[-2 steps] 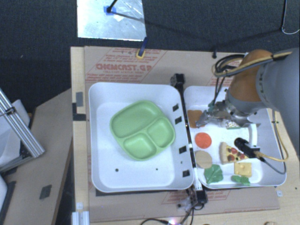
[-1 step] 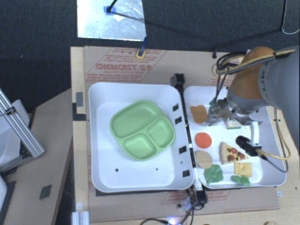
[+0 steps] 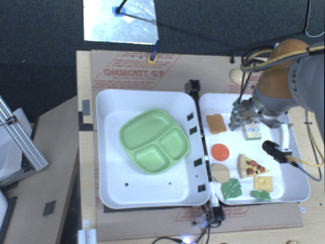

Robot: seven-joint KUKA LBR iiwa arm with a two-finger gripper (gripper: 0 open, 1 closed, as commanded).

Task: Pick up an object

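Observation:
The right bin [image 3: 294,187] holds several toy food pieces: a brown toast slice [image 3: 216,123], a red round slice [image 3: 220,151], a tan round cookie [image 3: 220,173], a pizza slice [image 3: 250,165], a yellow cheese square [image 3: 263,182], a green leaf [image 3: 231,188] and a small speckled block [image 3: 251,131]. My gripper [image 3: 239,120] hangs low over the bin's upper middle, between the toast and the speckled block. Its fingertips are hard to make out from above, and nothing shows between them.
The left bin [image 3: 109,187] holds a green three-compartment plate [image 3: 154,140]. A black clip divider [image 3: 198,131] runs between the bins. The arm's grey and orange body [image 3: 284,75] overhangs the right bin's top right corner. A shiny sheet [image 3: 121,14] lies beyond the bench.

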